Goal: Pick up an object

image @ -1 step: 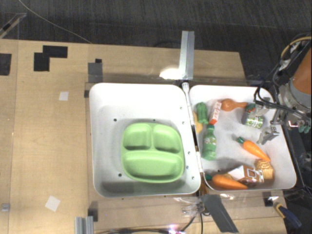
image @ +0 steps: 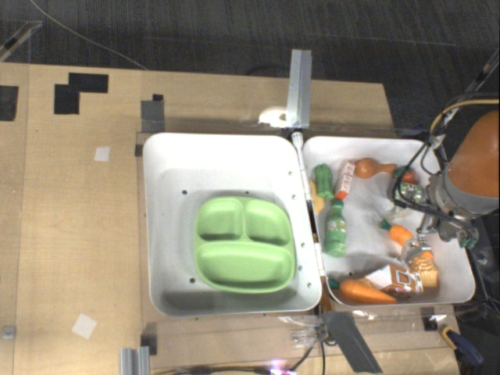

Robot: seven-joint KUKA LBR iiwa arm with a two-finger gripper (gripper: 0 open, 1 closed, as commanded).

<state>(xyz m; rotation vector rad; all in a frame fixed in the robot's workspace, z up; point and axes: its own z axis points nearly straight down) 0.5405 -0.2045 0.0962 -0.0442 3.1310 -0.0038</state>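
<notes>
Nearest the worktop's front edge, right bin [image: 467, 283]: a large carrot [image: 366, 291] lay along the front wall, with a brown-and-white packet [image: 408, 279] beside it toward the front right corner. Little open floor there.

Mid right bin: green bottle [image: 336, 229] lay near the divider wall, cap pointing to the back. A small carrot [image: 399, 233] sat right of it with bare white floor between them. End effector [image: 428, 241] hung over the right half of this bin, just beside the small carrot and above the packet; cables blocked the tips, so couldn't tell if it was wide, narrow or holding anything.

Back of right bin: green pepper-like piece [image: 322, 180] against the divider, a red-and-white tube [image: 345, 179] next to it, a tan gourd-shaped thing [image: 369, 167] by the back wall.

Left bin [image: 156, 209]: one green divided tray [image: 244, 243] sat centre-right, with wide free floor on its left and back sides.
</notes>
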